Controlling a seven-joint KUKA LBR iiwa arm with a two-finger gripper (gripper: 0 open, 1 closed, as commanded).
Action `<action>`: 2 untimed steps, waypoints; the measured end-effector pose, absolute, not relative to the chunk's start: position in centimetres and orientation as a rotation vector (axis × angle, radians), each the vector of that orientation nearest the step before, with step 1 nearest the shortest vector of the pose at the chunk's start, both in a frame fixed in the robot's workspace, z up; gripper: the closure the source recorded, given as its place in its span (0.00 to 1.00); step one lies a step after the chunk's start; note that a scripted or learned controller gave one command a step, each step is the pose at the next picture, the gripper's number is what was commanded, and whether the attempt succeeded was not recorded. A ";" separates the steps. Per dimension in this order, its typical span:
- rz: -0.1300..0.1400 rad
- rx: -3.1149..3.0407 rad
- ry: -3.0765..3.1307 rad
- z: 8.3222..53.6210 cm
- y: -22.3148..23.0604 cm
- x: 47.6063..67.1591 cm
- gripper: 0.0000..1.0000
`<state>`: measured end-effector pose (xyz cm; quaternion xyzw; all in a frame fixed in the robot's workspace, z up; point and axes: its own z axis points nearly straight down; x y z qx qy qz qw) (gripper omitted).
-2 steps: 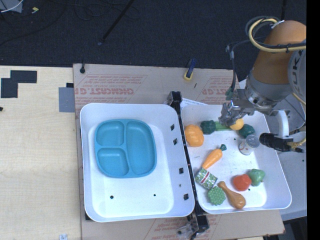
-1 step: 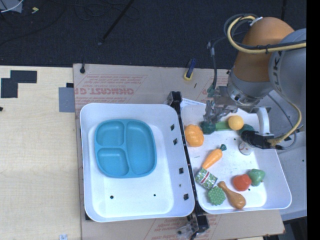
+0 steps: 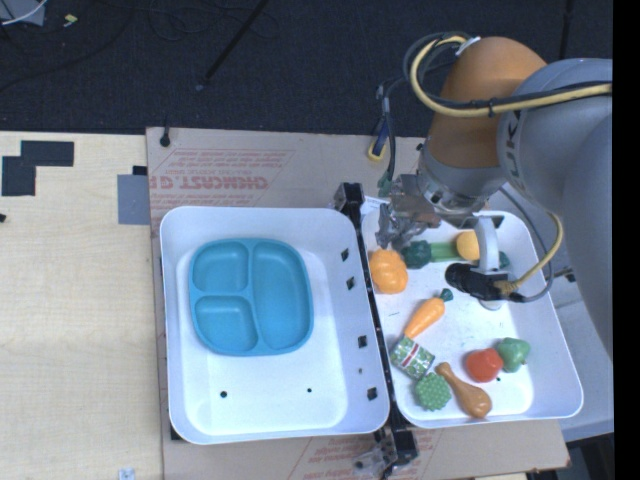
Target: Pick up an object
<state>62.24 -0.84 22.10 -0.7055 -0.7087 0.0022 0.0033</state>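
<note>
Positioning placed the claw (image 3: pixel 393 230) low over the far left corner of the right bin (image 3: pixel 555 388), just above the orange pepper (image 3: pixel 388 271). We could not tell how the claw was set, since the wrist hid it. We judged the pepper the likeliest target; it lay against the bin's left wall. We noted two risks: its rounded, smooth body might squirt sideways under closure, and the adjacent wall might block one side of the claw. The carrot (image 3: pixel 425 316) and green-stemmed toy (image 3: pixel 424 252) nearby risked being nudged.
</note>
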 end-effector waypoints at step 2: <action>0.005 -2.217 -2.221 23.3 -2.1 61.7 1.00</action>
